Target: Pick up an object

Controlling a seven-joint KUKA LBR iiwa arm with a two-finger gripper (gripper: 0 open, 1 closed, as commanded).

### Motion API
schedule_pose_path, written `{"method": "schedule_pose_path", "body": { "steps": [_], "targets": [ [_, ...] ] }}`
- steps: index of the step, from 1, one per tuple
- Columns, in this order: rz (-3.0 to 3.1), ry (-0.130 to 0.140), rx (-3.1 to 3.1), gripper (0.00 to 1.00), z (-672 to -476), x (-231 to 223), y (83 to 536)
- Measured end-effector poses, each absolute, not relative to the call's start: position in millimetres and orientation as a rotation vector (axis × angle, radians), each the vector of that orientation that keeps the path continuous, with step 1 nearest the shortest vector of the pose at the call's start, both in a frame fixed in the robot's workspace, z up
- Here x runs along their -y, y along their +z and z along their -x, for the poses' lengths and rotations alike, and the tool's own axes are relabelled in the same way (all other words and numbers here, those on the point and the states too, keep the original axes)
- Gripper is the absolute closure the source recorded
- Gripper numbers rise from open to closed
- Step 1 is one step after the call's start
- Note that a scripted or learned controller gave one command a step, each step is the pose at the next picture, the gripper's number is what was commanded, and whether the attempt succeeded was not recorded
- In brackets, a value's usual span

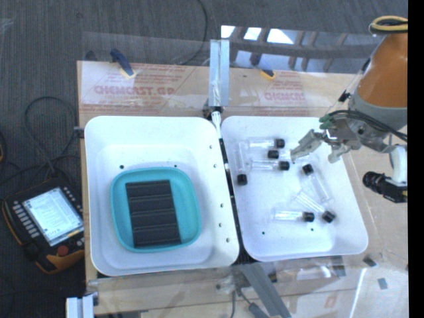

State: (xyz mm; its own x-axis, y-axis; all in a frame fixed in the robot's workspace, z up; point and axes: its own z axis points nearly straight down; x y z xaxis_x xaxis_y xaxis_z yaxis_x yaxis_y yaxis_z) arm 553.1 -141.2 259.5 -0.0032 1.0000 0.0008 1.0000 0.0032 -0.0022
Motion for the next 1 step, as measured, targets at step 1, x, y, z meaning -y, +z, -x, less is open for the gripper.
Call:
{"method": "schedule_pose_path", "body": {
  "steps": [1],
  "targets": [
    [2.283,0.005,2.158,0.00,-600.4,167.1,176.8]
  ]
}}
